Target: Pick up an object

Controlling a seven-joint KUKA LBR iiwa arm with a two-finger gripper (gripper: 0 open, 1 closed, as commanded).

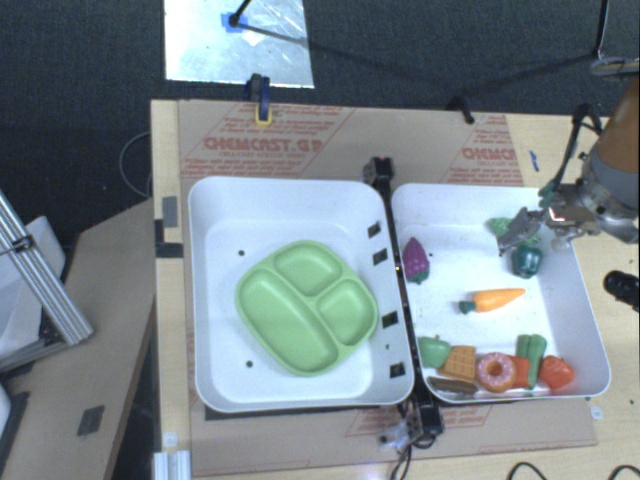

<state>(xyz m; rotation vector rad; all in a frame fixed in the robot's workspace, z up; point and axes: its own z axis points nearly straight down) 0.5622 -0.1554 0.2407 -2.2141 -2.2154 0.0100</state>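
I see the arm (615, 158) reaching in from the right, its wrist hanging over the far right corner of the right bin (570, 298). The gripper (527, 230) sits low over that corner, and I cannot tell from this angle whether it is released or clenched. Just beneath it lies a small teal object (526, 260), rounded, too small for me to name more closely; it looks very close to the gripper tip, but I cannot say whether they touch.

In the same bin, a purple eggplant toy (414, 259) lies near the left wall, by the divider between the bins. An orange carrot (496, 299) lies near the middle, pointing right. Along the near wall I count a row of toy food: a green piece (434, 349) at the left, a waffle-patterned tan piece (461, 362) beside it, a pink-frosted doughnut (495, 370), a green vegetable (531, 348) and a red piece (556, 372) at the right end. These near items crowd together, touching or nearly so.

The left bin (215, 268) holds a light green divided plate (305, 307) with three compartments, lying flat near its middle.
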